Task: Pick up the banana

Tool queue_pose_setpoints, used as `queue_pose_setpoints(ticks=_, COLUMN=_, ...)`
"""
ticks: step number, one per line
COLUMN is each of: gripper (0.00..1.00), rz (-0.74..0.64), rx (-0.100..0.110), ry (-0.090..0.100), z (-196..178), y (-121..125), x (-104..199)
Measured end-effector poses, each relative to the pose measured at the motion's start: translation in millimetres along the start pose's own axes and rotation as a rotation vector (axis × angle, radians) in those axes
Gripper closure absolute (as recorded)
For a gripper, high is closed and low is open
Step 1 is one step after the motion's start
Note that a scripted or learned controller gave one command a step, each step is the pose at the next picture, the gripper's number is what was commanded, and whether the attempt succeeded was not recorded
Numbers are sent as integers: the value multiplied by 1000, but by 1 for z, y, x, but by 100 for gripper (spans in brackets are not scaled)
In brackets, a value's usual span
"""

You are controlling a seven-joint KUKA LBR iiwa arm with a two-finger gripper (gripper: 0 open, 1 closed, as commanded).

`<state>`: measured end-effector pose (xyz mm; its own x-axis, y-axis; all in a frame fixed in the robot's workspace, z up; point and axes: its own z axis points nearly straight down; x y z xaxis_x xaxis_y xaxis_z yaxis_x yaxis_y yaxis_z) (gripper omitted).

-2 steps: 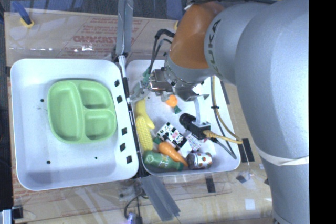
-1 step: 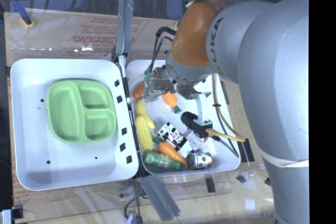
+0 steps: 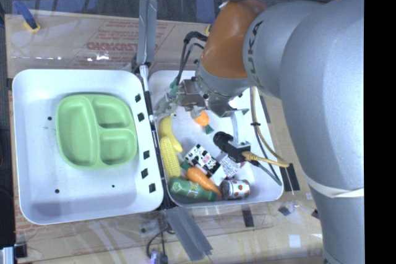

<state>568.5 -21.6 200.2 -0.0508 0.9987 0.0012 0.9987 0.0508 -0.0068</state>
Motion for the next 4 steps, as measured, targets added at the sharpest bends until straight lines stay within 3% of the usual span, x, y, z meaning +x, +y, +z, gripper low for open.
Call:
queue_pose_setpoints(ticks=1, gripper=0, rz=80, rx=-1, ry=-1, z=10, y=-65, x=7)
queue_pose_setpoints(ticks=2, gripper=0, rz=96, rx=-1, ry=0, z=10, y=-84, x=6)
queue_pose_setpoints(ticks=3, gripper=0, rz=-45, rx=0, ry=1, z=2, y=-92, x=7)
queue_pose_setpoints(ticks=4, gripper=0, rz=-28, rx=-4, ry=-1, z=10, y=-84, x=-13)
